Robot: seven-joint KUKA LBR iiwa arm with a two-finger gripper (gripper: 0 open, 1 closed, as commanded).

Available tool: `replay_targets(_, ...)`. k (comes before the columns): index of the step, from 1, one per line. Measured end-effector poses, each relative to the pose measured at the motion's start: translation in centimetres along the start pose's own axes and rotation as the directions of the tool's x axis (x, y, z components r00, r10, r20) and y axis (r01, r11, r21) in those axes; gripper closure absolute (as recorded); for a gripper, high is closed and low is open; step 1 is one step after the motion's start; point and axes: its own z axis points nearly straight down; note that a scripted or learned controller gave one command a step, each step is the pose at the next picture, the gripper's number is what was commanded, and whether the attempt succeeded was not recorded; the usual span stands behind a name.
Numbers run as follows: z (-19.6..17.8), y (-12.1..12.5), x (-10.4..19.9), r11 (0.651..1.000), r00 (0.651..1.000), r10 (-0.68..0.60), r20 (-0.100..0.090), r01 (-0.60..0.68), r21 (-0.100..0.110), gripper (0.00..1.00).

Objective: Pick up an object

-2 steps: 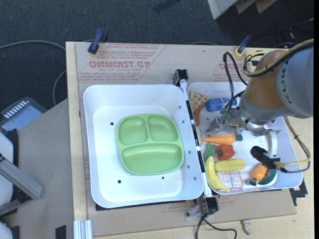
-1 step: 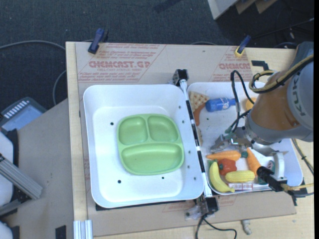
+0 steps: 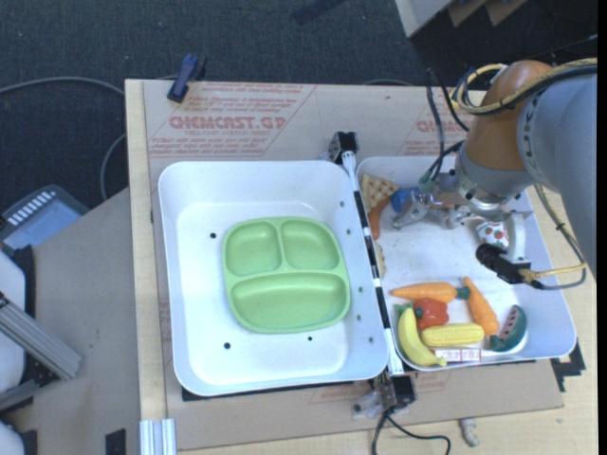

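Plywood bench [image 3: 285, 112], two white bins. Left bin [image 3: 190, 282] holds a green divided plate [image 3: 285, 275]. Right bin [image 3: 550, 325]: toy food piled at its near end — two carrots [image 3: 429, 292] [image 3: 481, 309], one lying left-right, one angled away; banana [image 3: 411, 337], corn [image 3: 452, 335], watermelon slice [image 3: 513, 330]. Gripper [image 3: 432, 207] sits low at the far end by a waffle piece [image 3: 379, 191]; finger state unreadable, wrist covers what's beneath.
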Motion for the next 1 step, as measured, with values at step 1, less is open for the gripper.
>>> replay_targets(1,-3.45,3.33,-3.73,1.000,1.000,0.001,0.001,-0.001,-0.001,0.00)
